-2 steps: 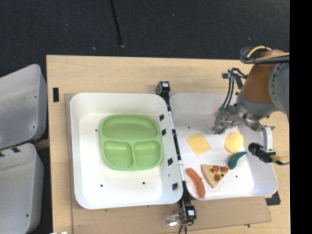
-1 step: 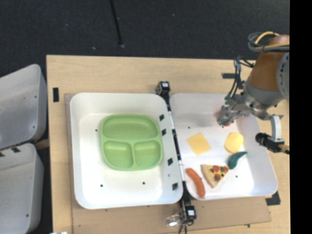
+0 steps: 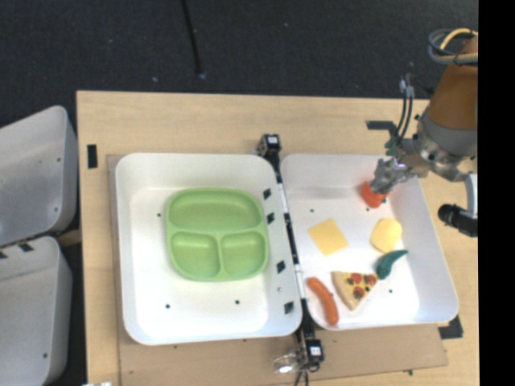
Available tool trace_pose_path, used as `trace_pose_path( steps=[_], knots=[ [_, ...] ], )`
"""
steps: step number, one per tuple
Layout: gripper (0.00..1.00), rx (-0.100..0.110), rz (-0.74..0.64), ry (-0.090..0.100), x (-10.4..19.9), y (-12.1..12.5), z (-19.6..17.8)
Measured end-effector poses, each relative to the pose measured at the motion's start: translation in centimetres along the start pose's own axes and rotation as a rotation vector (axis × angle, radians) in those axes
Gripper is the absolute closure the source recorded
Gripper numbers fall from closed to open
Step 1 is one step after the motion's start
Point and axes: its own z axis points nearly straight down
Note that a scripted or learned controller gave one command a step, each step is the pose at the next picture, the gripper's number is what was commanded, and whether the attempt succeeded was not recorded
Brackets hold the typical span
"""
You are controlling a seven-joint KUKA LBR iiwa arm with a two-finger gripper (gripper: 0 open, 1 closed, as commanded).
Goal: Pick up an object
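While the arm is reaching in from the right, its gripper [image 3: 389, 174] is hanging over the far part of the right bin [image 3: 322, 171], right above a small red-orange piece [image 3: 372, 196] that is lying near the bin's back wall. From this slanted overhead angle the piece is looking like a toy tomato or some similar play food, though it is too small and too covered to name for sure. Whether anything is sitting between the fingers I cannot tell, nor how wide they are standing, since the wrist body is hiding them.

Judging by the rest of the set, the red-orange piece is probably a light, hollow plastic toy: stiff enough not to crush, but smooth and rounded, so it is likely to squirt sideways out of a pinch that lands off centre. A grasp across its widest middle, with the fingers coming straight down on either side, is looking like the safest hold.

Other choices are lying nearer the front of the same bin: a flat yellow cheese slice [image 3: 328, 236], a rounded yellow piece [image 3: 386, 234], a dark green pepper-like toy [image 3: 389, 261], a pizza wedge [image 3: 354, 287] and a red sausage [image 3: 323, 299]. The cheese slice is lying too flat to grip easily; the sausage is offering a narrow, easy width.

A green divided plate [image 3: 216, 233] is resting in the left bin [image 3: 141, 296].
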Motion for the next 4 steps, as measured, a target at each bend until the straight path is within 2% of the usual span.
trace_pose_path(
  steps=[1,2,4],
  knots=[
    [1.0,0.003,-0.004,0.003,5.1,-0.3,-1.7],
    [1.0,0.005,-0.003,0.001,9.5,-0.9,-1.3],
    [1.0,0.003,-0.006,0.004,21.6,-2.9,-2.5]
  ],
)
